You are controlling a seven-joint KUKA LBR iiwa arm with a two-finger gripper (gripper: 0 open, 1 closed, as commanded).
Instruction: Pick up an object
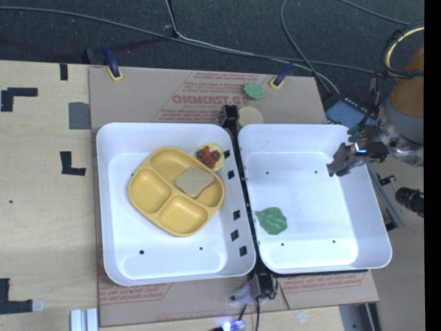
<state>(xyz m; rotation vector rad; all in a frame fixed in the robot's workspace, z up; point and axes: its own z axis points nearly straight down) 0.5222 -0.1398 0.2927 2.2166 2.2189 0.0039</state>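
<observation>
Red print on the cardboard sheet [193, 96] under the bins reads roughly "CHEMCAST".

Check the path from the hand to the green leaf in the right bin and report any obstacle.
Nothing visible blocks it. The hand hovers at the right bin's upper right; the green leaf lies alone at lower left, bare floor between.

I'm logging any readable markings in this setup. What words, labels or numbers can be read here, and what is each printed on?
"CHEMCAST": red print on the brown cardboard sheet behind the two white bins; the letters after it are cut off by a black clamp.
Smaller red lines above and below that word: too blurred to read.
Red print on the cardboard's front edge, below the bins: too small to read.
</observation>
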